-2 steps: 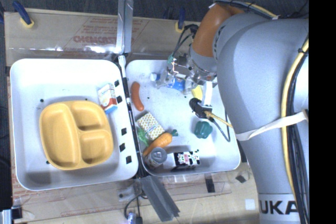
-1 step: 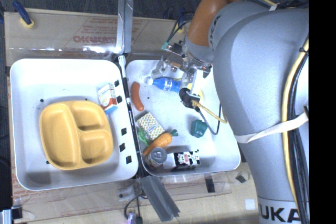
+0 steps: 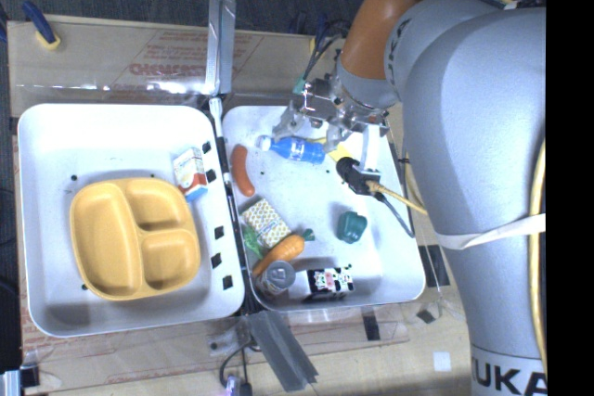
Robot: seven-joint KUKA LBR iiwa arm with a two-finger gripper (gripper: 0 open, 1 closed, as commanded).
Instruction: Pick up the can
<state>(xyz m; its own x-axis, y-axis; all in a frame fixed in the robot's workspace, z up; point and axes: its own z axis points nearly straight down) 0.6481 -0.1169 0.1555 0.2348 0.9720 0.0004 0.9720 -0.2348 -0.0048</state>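
The can [image 3: 277, 276] is a small silver tin near the front left corner of the right bin [image 3: 394, 283], just below a carrot [image 3: 281, 252]. My gripper [image 3: 310, 119] hangs over the far end of the same bin, right above a blue bottle [image 3: 299, 149] lying on its side. It is well apart from the can, and nothing shows as held.
The right bin also holds a red sausage [image 3: 242, 170], a checkered packet [image 3: 265, 221], a teal pepper-like piece [image 3: 351, 226] and a black and white toy [image 3: 329, 280]. In the left bin [image 3: 46, 134] lie a yellow divided tray [image 3: 135, 236] and a small carton [image 3: 190, 171].
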